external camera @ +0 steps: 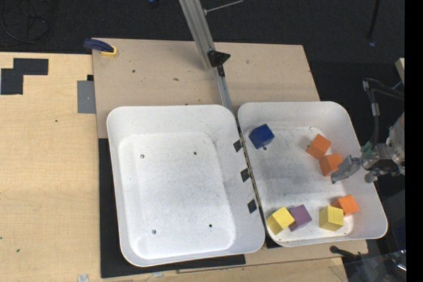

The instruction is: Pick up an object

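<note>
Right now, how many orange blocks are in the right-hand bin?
3. One orange block sits near the far right; a second lies just below it, beside the tool; a third is near the front corner, touching a yellow block.

Two white bins sit side by side on the surface. The right bin holds a blue cube, two orange cubes touching near the right wall, a third orange cube, two yellow cubes and a purple cube. The gripper hangs at the right rim beside the orange pair.
</note>
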### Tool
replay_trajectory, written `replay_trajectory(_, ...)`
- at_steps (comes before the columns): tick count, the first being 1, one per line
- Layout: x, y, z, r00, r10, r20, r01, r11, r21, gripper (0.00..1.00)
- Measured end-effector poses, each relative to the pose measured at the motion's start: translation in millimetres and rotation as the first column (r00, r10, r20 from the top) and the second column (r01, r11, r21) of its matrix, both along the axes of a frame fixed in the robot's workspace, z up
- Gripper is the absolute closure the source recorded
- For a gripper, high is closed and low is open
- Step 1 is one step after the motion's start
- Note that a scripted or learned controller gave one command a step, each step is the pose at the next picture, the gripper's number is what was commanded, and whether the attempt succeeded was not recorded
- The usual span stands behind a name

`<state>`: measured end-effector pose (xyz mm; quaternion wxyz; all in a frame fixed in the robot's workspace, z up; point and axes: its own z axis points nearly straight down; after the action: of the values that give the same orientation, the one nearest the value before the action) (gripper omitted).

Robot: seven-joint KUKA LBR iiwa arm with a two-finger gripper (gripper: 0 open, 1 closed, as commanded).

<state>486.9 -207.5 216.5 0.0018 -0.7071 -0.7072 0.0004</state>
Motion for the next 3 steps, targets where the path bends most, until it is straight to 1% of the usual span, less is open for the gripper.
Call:
replay_trajectory(1,-0.1,-0.5,0.1,1.000,-0.002,0.001,0.002,1.000,0.000,0.00)
replay_trajectory(2,1.9,0.2,-43.8,1.000,0.000,-0.004,0.000,1.000,0.001,0.00)
replay_trajectory(3,6.6,9.9,-96.3,1.000,-0.001,-0.004,0.001,1.000,0.002,0.00)
